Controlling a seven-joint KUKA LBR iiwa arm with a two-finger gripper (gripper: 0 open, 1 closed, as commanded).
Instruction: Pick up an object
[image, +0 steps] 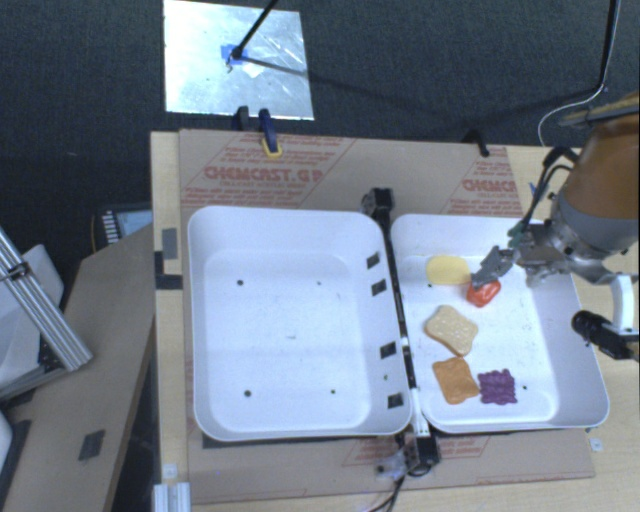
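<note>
The right bin (560, 330) holds several small items. A red piece (484, 293) lies near the bin's middle, just right of a yellow lump (448, 269). Below them are a pale tan cracker-like piece (451, 329), an orange square piece (455, 380) and a purple bunch (497, 386). My gripper (492, 268) reaches in from the right and its tip sits directly over the red piece, touching or nearly touching its top. Whether the red piece is gripped is hidden by the gripper body.
The left bin (290, 320) stands beside the right one, with a dark divider strip (395, 320) between them. A brown cardboard sheet (300, 170) lies under both bins. A shiny metal plate (240, 60) lies at the back.
</note>
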